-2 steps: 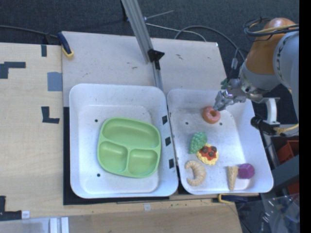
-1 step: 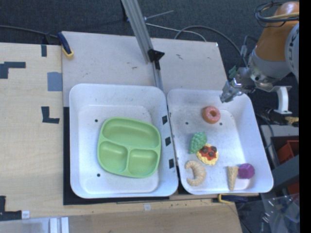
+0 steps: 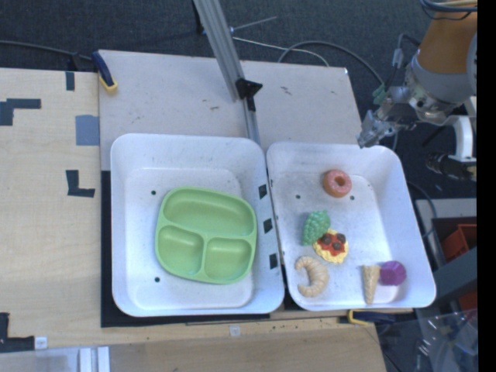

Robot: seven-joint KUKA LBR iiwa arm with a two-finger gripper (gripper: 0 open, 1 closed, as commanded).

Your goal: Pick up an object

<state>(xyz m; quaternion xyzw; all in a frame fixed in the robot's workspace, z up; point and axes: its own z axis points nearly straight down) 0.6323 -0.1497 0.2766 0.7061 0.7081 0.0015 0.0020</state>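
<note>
camera view puts my gripper point(image 3: 370, 136) above the right bin's point(image 3: 403, 178) far corner, carrying nothing; i cannot tell how wide it is. i judge this the approach: the donut point(image 3: 337, 183) lies nearest, so i need to descend over it.

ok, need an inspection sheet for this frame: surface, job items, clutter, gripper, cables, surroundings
surface: two white bins side by side, left bin, right bin.
job's things: right bin holds donut, grapes, pizza slice, croissant, ice cream cone.
clutter: green divided plate in left bin.
gripper: gripper above right bin's far corner, holding nothing.
cables: black and white leads behind the bins.
surroundings: metal pole, yellow-blue clamp.
</note>
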